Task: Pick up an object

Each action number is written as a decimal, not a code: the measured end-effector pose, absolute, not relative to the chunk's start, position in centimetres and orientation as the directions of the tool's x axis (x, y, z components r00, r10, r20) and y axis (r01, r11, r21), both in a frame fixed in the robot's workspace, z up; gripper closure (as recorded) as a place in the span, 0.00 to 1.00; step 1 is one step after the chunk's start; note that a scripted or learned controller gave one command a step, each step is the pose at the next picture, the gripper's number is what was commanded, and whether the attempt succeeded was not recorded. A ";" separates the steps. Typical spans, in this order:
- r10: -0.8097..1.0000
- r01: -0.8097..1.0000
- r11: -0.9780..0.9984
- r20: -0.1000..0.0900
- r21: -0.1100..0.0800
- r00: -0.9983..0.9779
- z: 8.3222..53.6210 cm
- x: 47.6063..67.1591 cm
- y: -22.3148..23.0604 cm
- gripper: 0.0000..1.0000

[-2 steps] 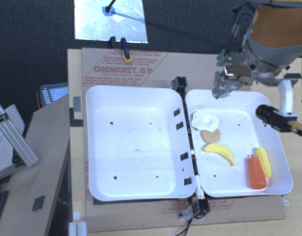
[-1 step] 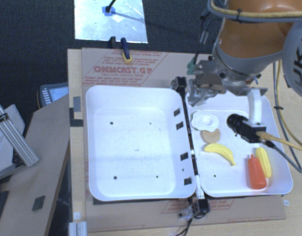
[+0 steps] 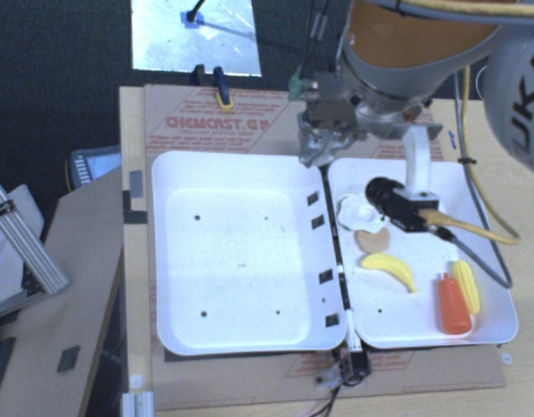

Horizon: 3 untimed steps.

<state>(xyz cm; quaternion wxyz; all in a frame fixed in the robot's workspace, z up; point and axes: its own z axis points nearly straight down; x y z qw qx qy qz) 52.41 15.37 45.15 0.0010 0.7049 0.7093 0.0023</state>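
Orange bottle (image 3: 453,305) beside corn (image 3: 467,286); curved yellow banana (image 3: 390,268) nearby.

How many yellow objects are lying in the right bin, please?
2. The banana lies near the middle of the right bin. The corn cob lies near the bin's right side, beside an orange bottle. The arm may hide others.

Dark carpet-ish floor (image 3: 49,50) all around. Shiny foil-like sheet (image 3: 195,23) lying on it up top, catching the light. Tan wooden surface (image 3: 132,276) with a cardboard sheet (image 3: 216,122) marked CHEMCAST on top. Second tan board (image 3: 71,302) off to the left, plus a ribbed aluminium rail (image 3: 19,233).
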 end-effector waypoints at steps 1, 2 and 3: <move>1.000 1.000 0.007 0.004 0.012 -0.007 53.1 56.0 19.5 1.00; 1.000 1.000 0.008 -0.002 -0.009 -0.008 41.3 48.3 23.6 1.00; 1.000 1.000 -0.002 0.000 0.003 0.002 43.1 51.1 17.8 1.00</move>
